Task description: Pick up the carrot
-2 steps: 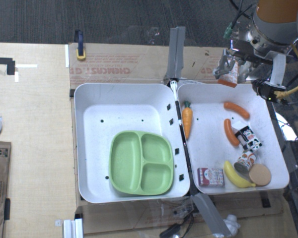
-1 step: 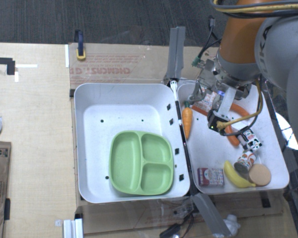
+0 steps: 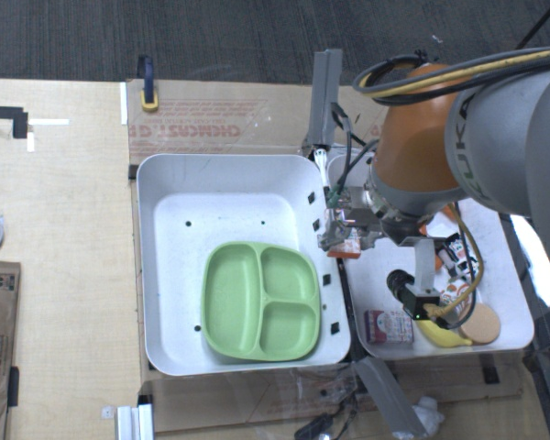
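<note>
Green plate sits in the left bin. Just right of its top corner hangs the gripper, grip impossible to judge, with the carrot right under it. Farther right lies a banana.

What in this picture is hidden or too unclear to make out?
- Carrot: just an orange sliver shows in the camera view; the arm covers the rest.
- Tool: small and cluttered by cables, so its state is unclear.
- Right bin: much of its floor lies under the arm.
- Banana: partly crossed by a cable.
- Small carton: label too small to read.
</note>
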Motion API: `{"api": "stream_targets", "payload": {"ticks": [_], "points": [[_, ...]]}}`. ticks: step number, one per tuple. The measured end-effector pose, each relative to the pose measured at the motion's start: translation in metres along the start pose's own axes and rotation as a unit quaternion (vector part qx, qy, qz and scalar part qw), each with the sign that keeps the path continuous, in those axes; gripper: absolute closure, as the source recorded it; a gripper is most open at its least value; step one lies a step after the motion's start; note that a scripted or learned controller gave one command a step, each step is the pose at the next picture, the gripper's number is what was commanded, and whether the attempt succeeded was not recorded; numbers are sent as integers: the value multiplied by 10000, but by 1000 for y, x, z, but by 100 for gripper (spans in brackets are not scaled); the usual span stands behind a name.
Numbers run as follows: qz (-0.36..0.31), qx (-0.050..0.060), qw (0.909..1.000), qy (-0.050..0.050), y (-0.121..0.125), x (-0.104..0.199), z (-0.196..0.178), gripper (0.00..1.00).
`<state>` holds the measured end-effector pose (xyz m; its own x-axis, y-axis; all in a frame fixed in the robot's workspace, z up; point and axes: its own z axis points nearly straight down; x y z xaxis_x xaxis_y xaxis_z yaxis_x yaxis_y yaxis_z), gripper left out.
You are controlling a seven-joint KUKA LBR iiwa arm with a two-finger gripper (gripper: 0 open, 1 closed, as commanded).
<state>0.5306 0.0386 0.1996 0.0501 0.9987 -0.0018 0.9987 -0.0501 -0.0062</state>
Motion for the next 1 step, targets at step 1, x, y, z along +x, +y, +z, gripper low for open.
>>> {"api": "stream_targets", "payload": {"ticks": [1], "points": [[1224,-14,9925,-4,52,-77,-194,100]]}}
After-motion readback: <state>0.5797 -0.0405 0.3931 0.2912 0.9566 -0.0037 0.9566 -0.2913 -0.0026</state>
